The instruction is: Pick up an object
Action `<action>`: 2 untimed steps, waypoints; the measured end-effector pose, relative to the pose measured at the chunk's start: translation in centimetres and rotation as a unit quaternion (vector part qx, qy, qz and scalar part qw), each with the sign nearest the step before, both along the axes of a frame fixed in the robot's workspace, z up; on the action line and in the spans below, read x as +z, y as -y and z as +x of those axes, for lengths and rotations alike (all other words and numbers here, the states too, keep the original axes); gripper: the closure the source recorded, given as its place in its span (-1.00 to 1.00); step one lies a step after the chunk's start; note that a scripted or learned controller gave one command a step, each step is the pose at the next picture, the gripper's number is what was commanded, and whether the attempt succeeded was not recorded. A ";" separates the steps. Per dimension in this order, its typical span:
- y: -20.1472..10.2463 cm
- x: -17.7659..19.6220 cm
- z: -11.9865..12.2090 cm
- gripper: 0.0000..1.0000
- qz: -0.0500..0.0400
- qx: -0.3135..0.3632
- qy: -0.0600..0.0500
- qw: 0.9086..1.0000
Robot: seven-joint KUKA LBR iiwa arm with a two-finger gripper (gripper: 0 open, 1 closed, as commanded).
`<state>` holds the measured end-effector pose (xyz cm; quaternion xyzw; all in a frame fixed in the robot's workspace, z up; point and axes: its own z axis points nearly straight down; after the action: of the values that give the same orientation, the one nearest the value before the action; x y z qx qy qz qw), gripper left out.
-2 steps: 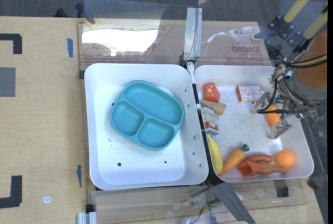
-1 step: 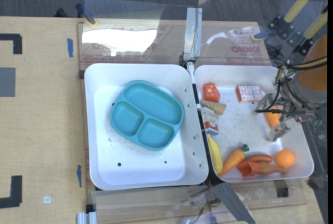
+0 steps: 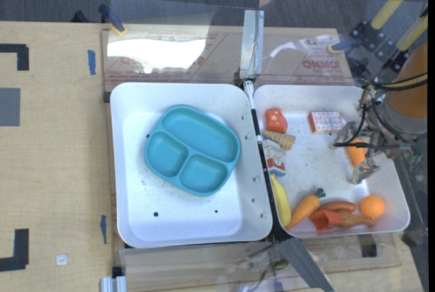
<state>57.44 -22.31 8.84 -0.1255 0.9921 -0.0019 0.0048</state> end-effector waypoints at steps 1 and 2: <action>-1.0 0.0 -0.9 -1.00 0.001 -0.014 0.000 1.000; -2.0 0.1 -1.2 -1.00 0.001 -0.040 0.000 0.999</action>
<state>56.28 -20.31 8.89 -0.0858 0.9963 -0.0014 0.0050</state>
